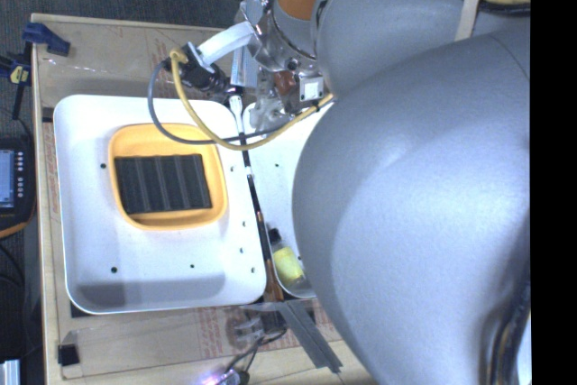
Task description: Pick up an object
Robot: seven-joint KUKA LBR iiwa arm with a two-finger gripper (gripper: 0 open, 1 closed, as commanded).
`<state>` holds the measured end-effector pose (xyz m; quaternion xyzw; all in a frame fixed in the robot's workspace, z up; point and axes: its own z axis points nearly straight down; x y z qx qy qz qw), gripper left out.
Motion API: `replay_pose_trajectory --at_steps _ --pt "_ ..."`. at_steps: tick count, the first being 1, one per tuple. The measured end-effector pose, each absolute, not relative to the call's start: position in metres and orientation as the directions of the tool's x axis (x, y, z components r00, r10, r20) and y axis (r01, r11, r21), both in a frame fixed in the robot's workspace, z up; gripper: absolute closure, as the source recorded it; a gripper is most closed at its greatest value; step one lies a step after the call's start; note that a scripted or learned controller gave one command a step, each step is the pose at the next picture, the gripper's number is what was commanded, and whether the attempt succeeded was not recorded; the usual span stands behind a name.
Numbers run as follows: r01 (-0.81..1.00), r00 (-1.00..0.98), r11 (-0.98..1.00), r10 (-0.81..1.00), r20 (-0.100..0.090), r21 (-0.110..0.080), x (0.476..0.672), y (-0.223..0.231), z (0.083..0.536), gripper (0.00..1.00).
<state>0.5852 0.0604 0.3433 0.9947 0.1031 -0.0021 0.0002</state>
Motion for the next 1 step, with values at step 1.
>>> replay_pose_trajectory --at_steps 1 --pt "0.244 0.97 -0.97 0.244 0.0 0.001 0.5842 0.0217 0.4418 1.0"
